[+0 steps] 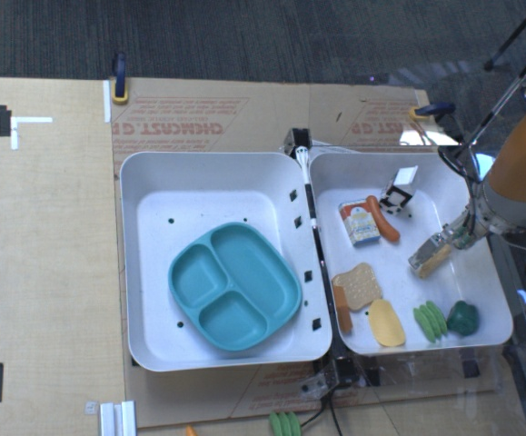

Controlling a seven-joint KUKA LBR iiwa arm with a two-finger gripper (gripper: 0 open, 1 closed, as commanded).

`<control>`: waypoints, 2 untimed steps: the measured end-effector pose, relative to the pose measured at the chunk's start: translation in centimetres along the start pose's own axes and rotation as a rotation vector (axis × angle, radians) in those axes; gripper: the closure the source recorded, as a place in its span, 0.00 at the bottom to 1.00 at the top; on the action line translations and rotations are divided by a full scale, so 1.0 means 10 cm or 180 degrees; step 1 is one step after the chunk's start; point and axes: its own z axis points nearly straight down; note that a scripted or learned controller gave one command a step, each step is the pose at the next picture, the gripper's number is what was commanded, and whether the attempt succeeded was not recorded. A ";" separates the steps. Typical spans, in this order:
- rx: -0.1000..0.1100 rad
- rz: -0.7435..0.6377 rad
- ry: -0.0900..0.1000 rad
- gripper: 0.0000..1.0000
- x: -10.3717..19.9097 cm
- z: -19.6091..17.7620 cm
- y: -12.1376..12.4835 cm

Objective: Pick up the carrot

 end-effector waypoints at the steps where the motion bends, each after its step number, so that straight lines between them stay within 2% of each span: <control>1: -0.0010 0.0018 -0.0011 1.00 -0.01 -0.09 0.01; 2: -0.0003 0.0504 -0.0008 1.00 0.54 -0.45 0.34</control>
